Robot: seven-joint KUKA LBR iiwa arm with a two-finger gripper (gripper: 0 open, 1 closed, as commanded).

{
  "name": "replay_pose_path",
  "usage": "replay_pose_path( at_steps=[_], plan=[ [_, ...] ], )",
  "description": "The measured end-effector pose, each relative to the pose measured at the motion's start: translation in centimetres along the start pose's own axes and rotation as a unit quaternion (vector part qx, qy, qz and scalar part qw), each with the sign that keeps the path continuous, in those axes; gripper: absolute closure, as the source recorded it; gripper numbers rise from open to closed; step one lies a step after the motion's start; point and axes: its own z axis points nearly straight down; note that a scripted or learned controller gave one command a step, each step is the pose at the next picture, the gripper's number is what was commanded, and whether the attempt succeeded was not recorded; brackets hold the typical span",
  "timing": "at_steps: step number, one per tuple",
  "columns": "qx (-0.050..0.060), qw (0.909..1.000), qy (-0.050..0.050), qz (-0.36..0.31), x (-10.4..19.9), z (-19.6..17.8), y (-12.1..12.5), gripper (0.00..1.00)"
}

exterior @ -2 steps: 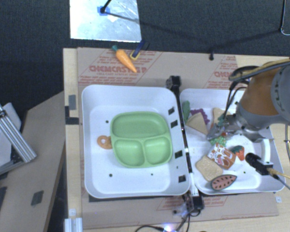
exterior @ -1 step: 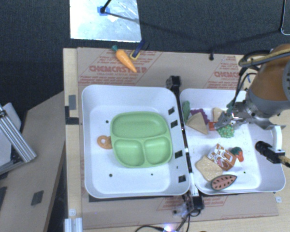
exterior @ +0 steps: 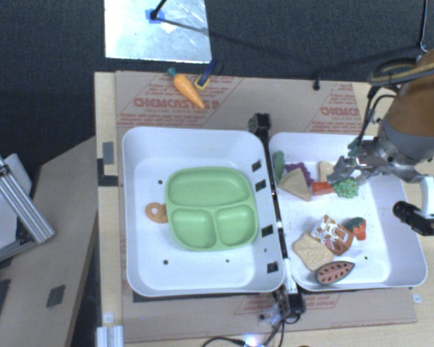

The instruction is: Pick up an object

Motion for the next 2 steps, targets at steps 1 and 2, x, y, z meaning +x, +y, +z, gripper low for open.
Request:
replay_pose_path(
  at_steps=[1,2],
  plan=[
    [0.001,1.0000,0.000,0.000,0.0,-2.3,0.1,1.00],
    [0.003,1.0000,0.002,-0.002,5.6,-3.4,-0.9,1.00]
  ],
)
